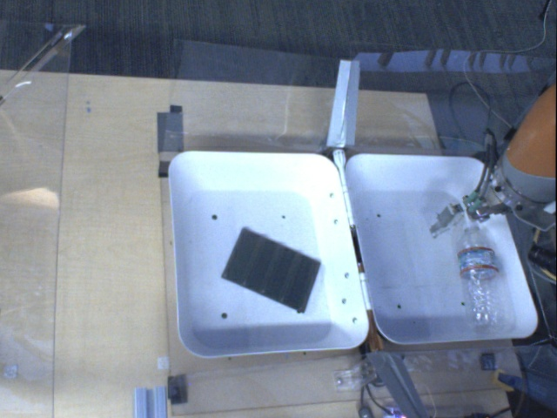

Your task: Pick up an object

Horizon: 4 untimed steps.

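Note:
A dark grey ribbed rectangular pad (271,268) lies flat in the left bin (196,198), turned at a slant. A clear plastic bottle (479,281) lies in the right bin (392,190) near its right wall, its length running toward the front. My gripper (459,219) hangs over the right bin just behind the bottle's far end. It is open with nothing between its fingers; one finger (442,221) sticks out to the left. The arm's orange band (535,138) shows at the right edge.
A grey upright bracket (343,103) stands behind the seam between the two bins. Cables (392,394) and clamps sit along the bench's front edge. A clear panel covers the wooden bench (87,233) on the left.

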Each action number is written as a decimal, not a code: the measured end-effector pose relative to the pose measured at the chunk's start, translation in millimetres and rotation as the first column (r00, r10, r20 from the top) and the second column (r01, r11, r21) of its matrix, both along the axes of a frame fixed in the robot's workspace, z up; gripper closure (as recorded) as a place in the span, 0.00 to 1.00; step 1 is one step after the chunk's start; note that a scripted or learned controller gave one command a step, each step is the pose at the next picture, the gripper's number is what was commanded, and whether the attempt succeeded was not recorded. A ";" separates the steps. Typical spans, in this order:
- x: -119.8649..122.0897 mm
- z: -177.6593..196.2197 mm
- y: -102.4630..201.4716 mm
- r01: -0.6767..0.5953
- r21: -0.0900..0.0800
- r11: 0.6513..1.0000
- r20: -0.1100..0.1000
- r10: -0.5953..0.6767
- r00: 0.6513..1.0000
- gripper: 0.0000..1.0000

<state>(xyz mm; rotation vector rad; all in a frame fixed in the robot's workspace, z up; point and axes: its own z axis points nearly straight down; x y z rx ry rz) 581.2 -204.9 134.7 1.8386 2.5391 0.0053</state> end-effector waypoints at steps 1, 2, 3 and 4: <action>7.9 -1.5 44.3 -0.078 0.001 0.997 -0.002 0.078 0.997 0.00; -23.6 -19.6 -0.4 -0.085 0.000 0.996 -0.001 0.085 0.996 0.00; -21.0 -7.3 0.2 -0.085 -0.002 0.996 0.007 0.085 0.996 1.00; -21.1 -7.3 0.1 -0.085 -0.002 0.996 0.007 0.085 0.996 0.00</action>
